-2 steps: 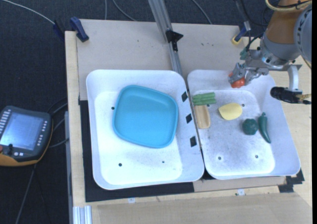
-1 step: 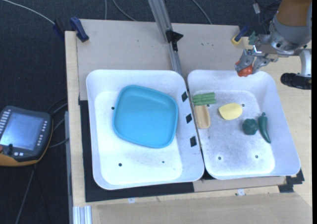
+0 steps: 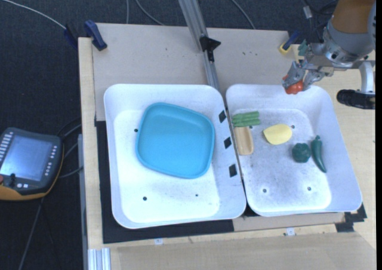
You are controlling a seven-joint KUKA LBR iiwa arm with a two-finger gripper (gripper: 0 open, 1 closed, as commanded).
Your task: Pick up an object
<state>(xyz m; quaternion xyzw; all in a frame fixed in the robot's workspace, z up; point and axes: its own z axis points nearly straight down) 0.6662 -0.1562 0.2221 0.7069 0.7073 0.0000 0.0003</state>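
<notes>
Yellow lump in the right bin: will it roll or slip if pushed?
The yellow lump looks rounded and smooth, so it may rock or slide on the white right bin. It seems small and probably light. Its flattish underside likely stops a long roll.

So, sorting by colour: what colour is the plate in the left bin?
Light blue plate, clear in the camera view.

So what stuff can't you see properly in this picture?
- The gripper: small and blurred in the camera view; a red thing sits at its tip, but what it is can't be made out.
- The arm: cut off by the top and right edges.
- The tan piece: its top end is hidden under the green striped thing.
</notes>
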